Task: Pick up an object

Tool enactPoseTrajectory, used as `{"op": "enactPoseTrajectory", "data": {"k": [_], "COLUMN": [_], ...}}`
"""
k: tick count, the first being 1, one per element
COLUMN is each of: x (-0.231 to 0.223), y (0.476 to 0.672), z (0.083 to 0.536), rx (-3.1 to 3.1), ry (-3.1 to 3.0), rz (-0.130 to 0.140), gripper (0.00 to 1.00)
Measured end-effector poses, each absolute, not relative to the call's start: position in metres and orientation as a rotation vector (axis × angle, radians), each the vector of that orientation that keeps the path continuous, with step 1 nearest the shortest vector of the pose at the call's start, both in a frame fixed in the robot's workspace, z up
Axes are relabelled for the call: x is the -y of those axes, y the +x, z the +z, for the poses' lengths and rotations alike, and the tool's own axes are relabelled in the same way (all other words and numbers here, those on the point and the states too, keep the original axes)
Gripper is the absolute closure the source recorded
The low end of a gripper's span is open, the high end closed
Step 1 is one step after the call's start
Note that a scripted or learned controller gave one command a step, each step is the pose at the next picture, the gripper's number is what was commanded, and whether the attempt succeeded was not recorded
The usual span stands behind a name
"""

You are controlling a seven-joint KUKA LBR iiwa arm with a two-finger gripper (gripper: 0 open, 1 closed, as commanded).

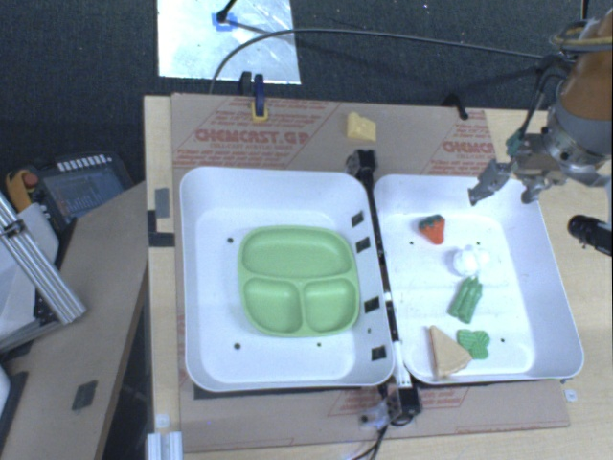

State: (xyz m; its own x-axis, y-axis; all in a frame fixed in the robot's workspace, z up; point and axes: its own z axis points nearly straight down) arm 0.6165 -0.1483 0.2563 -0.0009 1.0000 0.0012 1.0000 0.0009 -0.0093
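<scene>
Five small items lie in the right white bin: a red strawberry-like toy, a white round piece, a green ridged pickle-shaped toy, a tan wedge and a small green leafy piece touching it. Above the bin's far right corner hangs the two-finger gripper, jaws spread apart with nothing between them. Left bin holds a light green three-compartment plastic plate.

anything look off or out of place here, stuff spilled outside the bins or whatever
One thing: a small yellow cheese-like piece lies on the cardboard behind the bins, outside both. The other toy foods sit inside the right bin, and the green divided plate lies flat in the left bin. Nothing looks damaged.
</scene>
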Motion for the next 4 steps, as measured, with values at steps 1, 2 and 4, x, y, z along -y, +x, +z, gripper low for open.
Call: {"op": "enactPoseTrajectory", "data": {"k": [1, 2, 4], "x": [0.148, 0.141, 0.147], "y": [0.619, 0.625, 0.617], "z": [0.263, 0.215, 0.116], "rx": [2.226, 2.227, 2.222], "ry": [-2.219, -2.214, -2.22], "rz": [-0.001, 0.001, 0.002], "gripper": [0.0, 0.0, 0.0]}}
